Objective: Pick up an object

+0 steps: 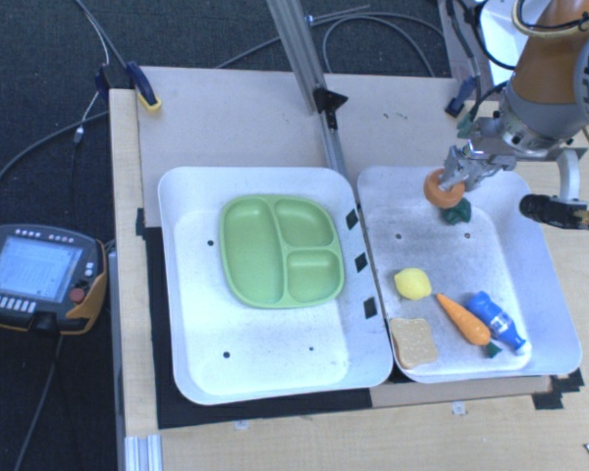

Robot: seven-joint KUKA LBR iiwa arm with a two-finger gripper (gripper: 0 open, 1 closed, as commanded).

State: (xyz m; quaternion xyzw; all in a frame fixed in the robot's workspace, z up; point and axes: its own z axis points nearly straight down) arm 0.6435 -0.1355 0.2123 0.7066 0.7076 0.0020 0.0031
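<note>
Beige counter [236, 106] carries two white bins; the left bin [187, 361] holds a green tray [280, 250]. In the right bin [530, 263], the jaws [461, 178] sit at the far edge over an orange toy [440, 190]; whether they grip it I cannot tell. Better to close squarely on it, then lift straight, clear of the green piece [458, 213] beside it.

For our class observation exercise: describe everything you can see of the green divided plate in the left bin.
The green divided plate is pale green, looks like smooth plastic, and has a rounded-square outline with a raised rim. Ridges split it into three compartments: one long section on the left and two smaller ones stacked on the right. It lies flat and right side up, turned slightly askew, on the floor of the left white bin, toward its upper middle. Nothing lies in it, and nothing but the bin touches it.
</note>
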